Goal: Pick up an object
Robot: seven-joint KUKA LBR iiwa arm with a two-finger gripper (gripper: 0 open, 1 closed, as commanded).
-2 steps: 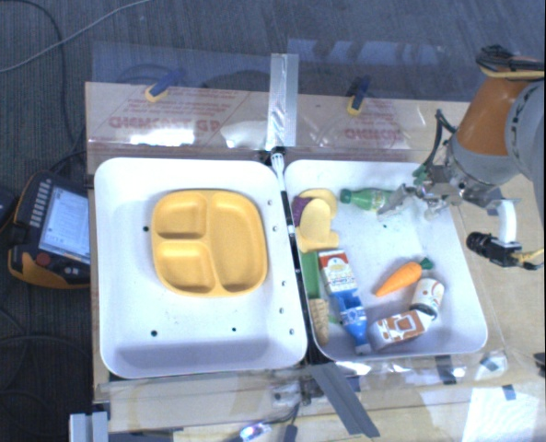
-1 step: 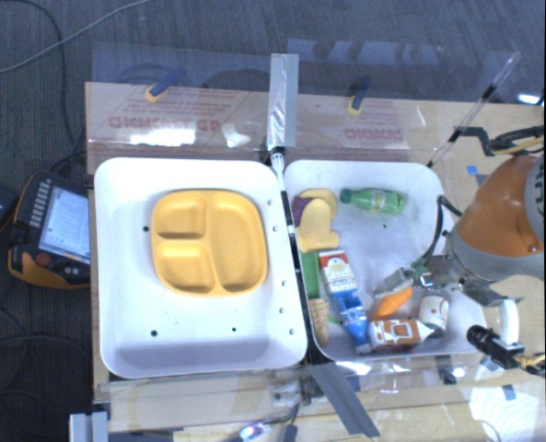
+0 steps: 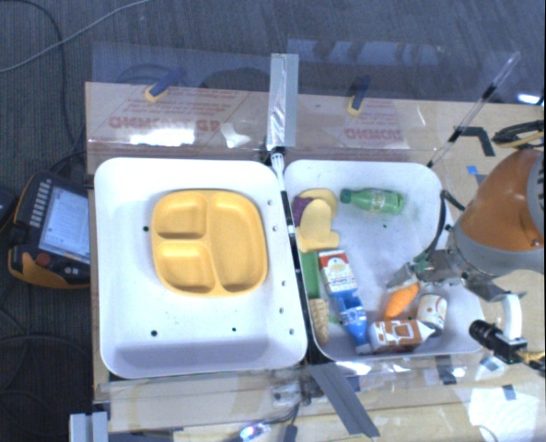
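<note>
Gripper [image 3: 418, 273] over near-right bin [image 3: 383, 175]; finger state indiscernible. Best centred above orange carrot [image 3: 400, 300] before descending, avoiding carton [image 3: 400, 335].

The arm [image 3: 507, 215] is cut off by the right edge. The claw [image 3: 426, 267] is blurred, its fingers not made out. Labels on the cartons [image 3: 337, 274] cannot be read. The green item [image 3: 307, 274] is partly hidden along the divider.

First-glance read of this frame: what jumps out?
A big yellow sectioned plastic plate sits alone in the left white bin. The right white bin holds clutter: a green plastic bottle at the top, cartons and packets lower down. The grey-and-orange arm reaches in from the right.
</note>
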